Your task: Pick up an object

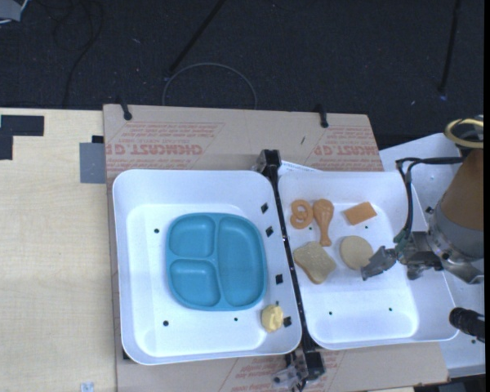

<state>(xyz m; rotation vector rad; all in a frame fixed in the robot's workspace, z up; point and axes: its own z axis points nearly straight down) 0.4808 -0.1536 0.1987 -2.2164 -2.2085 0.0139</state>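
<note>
The two-finger gripper sits low in the right white bin, its dark fingers just beside the round tan biscuit-like piece; open or closed, I cannot tell. Next along, a tan bread-shaped piece, a drumstick-shaped toy, an orange pretzel, an orange wedge. In the left white bin: a blue divided plastic plate and a pale yellow lump.
</note>
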